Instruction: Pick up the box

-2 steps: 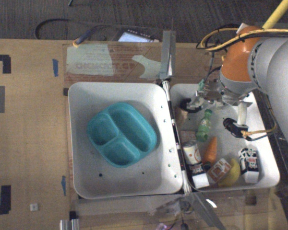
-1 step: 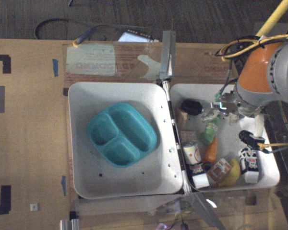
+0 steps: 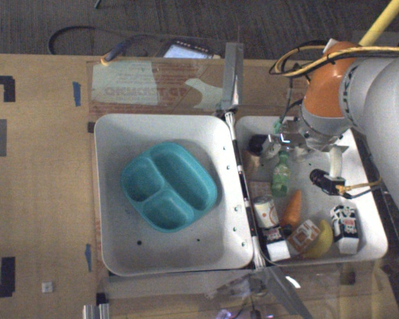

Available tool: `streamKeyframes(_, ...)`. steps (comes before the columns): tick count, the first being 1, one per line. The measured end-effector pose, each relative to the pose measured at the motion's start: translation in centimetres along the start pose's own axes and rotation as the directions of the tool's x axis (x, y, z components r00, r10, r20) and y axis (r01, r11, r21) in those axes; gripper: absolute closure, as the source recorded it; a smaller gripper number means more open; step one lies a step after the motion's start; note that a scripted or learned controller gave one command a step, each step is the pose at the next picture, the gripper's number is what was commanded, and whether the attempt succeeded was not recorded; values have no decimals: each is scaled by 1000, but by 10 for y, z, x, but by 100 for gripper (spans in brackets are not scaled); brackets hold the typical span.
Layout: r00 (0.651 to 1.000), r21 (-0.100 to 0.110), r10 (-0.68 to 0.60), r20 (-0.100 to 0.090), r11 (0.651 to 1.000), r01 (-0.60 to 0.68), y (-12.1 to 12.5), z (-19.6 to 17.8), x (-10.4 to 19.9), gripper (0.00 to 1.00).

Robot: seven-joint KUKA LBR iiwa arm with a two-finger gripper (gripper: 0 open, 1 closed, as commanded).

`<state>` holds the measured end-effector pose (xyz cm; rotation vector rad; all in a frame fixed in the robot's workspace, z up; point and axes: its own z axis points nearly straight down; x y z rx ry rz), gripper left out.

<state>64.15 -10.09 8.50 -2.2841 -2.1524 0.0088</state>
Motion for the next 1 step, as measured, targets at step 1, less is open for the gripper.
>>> streamKeyframes(1, 1000, -4, -1, 0, 1000, 1, 1, -12, 1, 100)
